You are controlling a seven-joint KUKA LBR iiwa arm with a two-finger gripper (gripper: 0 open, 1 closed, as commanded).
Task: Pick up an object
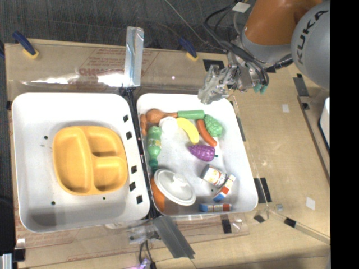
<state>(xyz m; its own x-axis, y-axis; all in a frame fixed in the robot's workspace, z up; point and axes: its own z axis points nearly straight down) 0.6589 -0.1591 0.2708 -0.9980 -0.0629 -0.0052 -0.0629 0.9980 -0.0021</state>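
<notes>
Camera view: the bench (291, 167) is seen from above, with two white bins set side by side on it. The arm (280, 15) enters at the upper right, its orange band seen above the wrist. The left bin (28, 167) is occupied by a yellow tray (90, 160) with three compartments. The right bin (242, 161) is crowded with small things: a white lid (175, 187) near the front, lying on an orange bowl (157, 199); a banana (189, 130) in the middle; an eggplant (202, 152) just beside it toward the front; a carrot (207, 135) to the banana's right, touching a green leafy piece (213, 125); a cucumber (191, 115) along the back wall; a drumstick (153, 117) at the back left corner; a green piece of corn (153, 143) along the left wall; a small bottle (215, 177) at the front right; and a marker (215, 207) against the front wall. The gripper (211, 89) is held over the right bin's back right corner, above the rim, with nothing seen between its fingers; whether they are spread or closed cannot be made out. The cucumber and the green leafy piece lie nearest to it, just in front of it, while the lid and marker lie well apart from it at the bin's front.
</notes>
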